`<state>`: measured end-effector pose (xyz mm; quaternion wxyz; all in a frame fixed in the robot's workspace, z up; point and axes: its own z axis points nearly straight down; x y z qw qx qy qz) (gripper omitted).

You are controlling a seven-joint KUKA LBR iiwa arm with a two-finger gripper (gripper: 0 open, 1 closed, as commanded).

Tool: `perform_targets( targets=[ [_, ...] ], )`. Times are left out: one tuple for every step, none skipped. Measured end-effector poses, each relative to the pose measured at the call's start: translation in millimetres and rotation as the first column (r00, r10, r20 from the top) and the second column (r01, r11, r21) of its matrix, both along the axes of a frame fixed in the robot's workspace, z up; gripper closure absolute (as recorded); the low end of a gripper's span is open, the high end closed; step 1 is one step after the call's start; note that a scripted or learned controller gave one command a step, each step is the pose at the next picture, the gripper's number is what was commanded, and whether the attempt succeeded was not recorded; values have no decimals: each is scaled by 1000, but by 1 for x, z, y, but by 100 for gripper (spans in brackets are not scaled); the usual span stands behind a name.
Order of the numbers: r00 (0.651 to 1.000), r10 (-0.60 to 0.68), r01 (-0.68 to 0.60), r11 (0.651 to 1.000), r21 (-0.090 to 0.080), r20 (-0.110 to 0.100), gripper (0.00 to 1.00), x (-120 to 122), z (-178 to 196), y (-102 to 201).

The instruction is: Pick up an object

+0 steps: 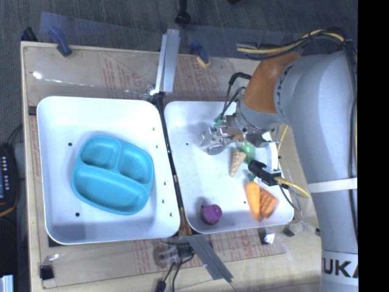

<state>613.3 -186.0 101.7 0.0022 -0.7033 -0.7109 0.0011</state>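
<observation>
My gripper (pixel 213 140) hangs low over the upper middle of the right bin (pixel 182 163), with the grey arm and its orange band (pixel 264 87) coming in from the right. A beige cone-shaped piece (pixel 236 161) lies just right of and below the gripper, apart from it. A small green piece (pixel 247 148) sits by the cone's top, partly under the wrist. An orange carrot (pixel 253 199) and an orange wedge (pixel 268 203) lie near the bin's lower right corner. A purple round object (pixel 211 213) rests at the bin's front edge.
The left bin (pixel 55 120) holds a blue divided plate (pixel 113 174). A metal bar (pixel 167 59) runs up from the gap between the bins. Cables and a black connector (pixel 261 170) trail off the wrist over the right bin's right side.
</observation>
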Motion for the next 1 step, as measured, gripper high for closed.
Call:
perform_targets(
  targets=[
    [1000, -4, 4, 1000, -1, 1, 100, -33, -10, 21]
  ],
)
